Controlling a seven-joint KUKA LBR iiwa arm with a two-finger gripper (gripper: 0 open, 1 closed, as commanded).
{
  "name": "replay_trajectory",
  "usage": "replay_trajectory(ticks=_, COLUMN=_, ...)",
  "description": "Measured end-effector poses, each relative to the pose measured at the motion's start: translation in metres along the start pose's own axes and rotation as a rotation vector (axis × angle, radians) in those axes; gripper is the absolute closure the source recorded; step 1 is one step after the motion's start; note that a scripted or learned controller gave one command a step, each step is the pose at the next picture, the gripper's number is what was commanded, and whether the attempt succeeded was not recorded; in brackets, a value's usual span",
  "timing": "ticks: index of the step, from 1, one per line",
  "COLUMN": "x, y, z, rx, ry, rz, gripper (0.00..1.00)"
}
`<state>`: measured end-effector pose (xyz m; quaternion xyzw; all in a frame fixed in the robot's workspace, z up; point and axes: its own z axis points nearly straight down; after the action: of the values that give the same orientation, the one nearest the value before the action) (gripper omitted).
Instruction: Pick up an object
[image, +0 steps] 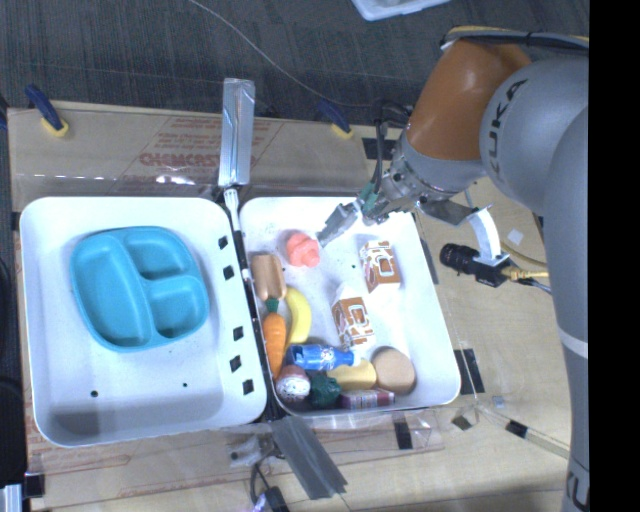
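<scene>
On the table, the left bin (40, 300) carries a blue divided tray (140, 285), well left of the pink toy. The right bin (425, 300) holds the clutter. Taking the pink toy (302, 249) as the mark: it lies in the upper part of the right bin, just right of the bin's left wall. Below and left of it sits a tan bread-like piece (266, 274), then a banana (298, 314) and a carrot (274, 343) further down. Right of the pink toy lie two brown-and-white packets (380, 264), the second (352, 320) lower. Far below, along the bin's near wall, crowd a blue bottle (320, 356), a yellow piece (354, 376) and a brown bun-shaped thing (394, 369).

The pincer (334, 224) hangs just up and right of the pink toy, very near it; whether it touches cannot be told. It looks like one slim grey piece pointing down-left, so how wide it stands cannot be told. Nothing is seen held in it.
</scene>
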<state>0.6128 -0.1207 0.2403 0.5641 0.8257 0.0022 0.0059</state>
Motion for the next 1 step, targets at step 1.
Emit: replay_trajectory(ticks=1, x=0.0044, y=0.0374, z=0.0834, rx=0.016, ry=0.013, rz=-0.148, gripper=0.0)
